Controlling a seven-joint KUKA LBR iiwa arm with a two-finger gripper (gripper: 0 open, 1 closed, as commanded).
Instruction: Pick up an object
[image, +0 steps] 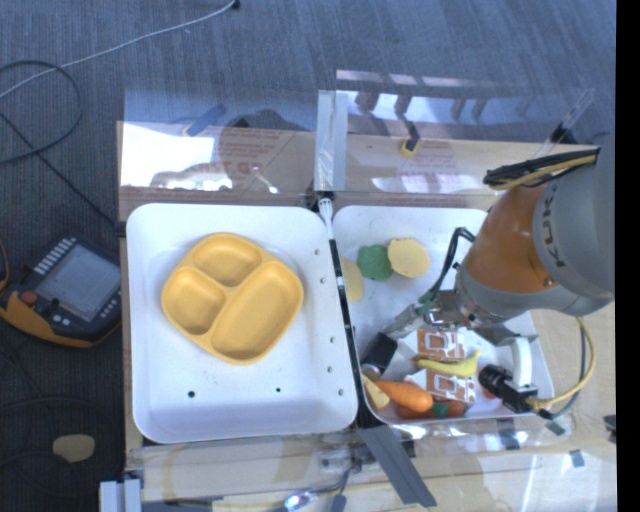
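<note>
**Arm low over the right bin's pile**

Two white bins share the table. The left bin (160, 400) holds one yellow three-compartment tray (232, 296). In the right bin (440, 222), one green piece (375, 261) and one yellow disc (408, 257) lie at 12 o'clock, one carrot (405, 396) at 6. The pincer (440, 335) sits mid-bin; its state cannot be told.

The arm's grey and orange body (545, 250) is covering the upper right part of the right bin (440, 222), and the frame's right edge is cutting the arm off. The gripper (440, 325) is sitting low among the clutter, its fingertips blending into the objects below. A carton (443, 345) is lying partly under the wrist, its print too small to read. The carrot (405, 396) is overlapping a dark item (380, 352) whose identity is staying unclear.
</note>
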